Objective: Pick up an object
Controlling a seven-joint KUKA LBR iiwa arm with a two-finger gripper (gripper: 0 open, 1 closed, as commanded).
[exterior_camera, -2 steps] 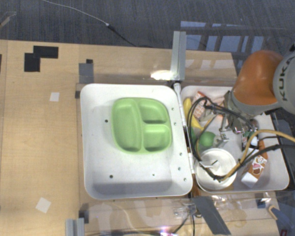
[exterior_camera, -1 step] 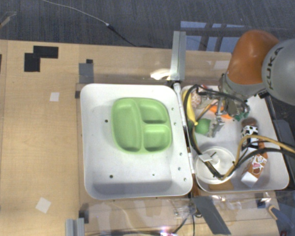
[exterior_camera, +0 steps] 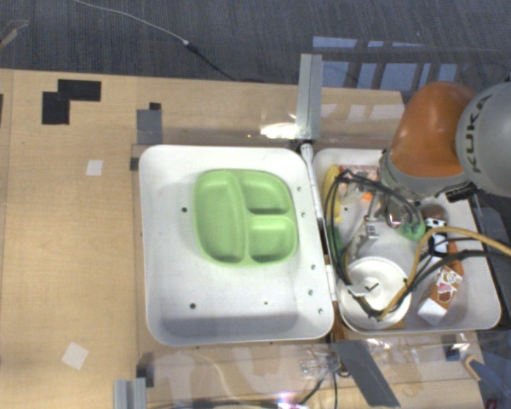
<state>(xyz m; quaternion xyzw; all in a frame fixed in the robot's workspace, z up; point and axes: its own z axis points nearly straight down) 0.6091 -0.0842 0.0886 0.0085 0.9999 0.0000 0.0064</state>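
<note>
The arm reaches down into the right bin [exterior_camera: 485,318], its orange band and grey wrist covering the bin's back half. The gripper [exterior_camera: 381,228] sits low among looped yellow and black cables, over the bin's middle. A white round cup-like object [exterior_camera: 376,281] lies just in front of it near the bin's front left. A small brown and white carton [exterior_camera: 443,290] lies at the front right. A small green piece [exterior_camera: 411,227] and an orange bit [exterior_camera: 368,198] show beside the wrist. The fingertips are hidden by cables and the wrist.
The left bin [exterior_camera: 166,313] holds a green divided tray [exterior_camera: 244,216] with three compartments. A metal post [exterior_camera: 310,92] stands behind the divide between the bins. The wooden bench [exterior_camera: 60,254] stretches to the left with black marks at the back.
</note>
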